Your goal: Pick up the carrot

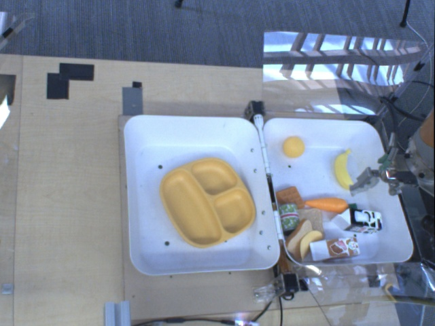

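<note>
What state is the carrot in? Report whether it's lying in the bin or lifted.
Lying in the bin. The carrot rests flat on the right bin's floor among other items, while the gripper sits apart, up and right of it.

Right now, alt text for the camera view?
An orange carrot lies untouched in the right white bin among a banana, a yellow ball and small packages, with the end effector at the bin's right edge. The left bin holds a yellow divided tray.

A pale wooden counter [68,202] stands on dark grey carpet floor [136,19]. Black square marks [68,79] are on its far left part. Bright striped light [340,60] falls at the upper right.
</note>
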Robot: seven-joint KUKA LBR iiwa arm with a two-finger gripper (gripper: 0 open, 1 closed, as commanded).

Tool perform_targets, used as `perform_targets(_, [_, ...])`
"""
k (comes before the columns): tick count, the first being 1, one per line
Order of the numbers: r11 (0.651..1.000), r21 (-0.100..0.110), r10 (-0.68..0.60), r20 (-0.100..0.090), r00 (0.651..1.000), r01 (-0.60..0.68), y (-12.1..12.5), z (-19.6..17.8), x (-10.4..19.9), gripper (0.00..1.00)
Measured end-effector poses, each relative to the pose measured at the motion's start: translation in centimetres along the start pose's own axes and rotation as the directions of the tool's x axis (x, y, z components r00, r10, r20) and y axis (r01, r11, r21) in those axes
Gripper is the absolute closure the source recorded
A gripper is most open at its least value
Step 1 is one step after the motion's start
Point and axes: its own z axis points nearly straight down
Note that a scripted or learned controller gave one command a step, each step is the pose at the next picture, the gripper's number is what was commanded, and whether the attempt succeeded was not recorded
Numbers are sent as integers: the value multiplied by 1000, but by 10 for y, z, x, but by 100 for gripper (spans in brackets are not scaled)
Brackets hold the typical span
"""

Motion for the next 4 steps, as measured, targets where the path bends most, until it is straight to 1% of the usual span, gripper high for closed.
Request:
perform_targets(1, [999,-16,49,4,999,-49,0,113,39,0])
perform_targets(2, [999,-18,47,1,999,-47,41,118,23,0])
perform_targets(3, [939,-11,344,-9,939,-344,82,119,-16,0])
perform_targets(4, [820,-19,572,-11,820,-572,49,118,-12,0])
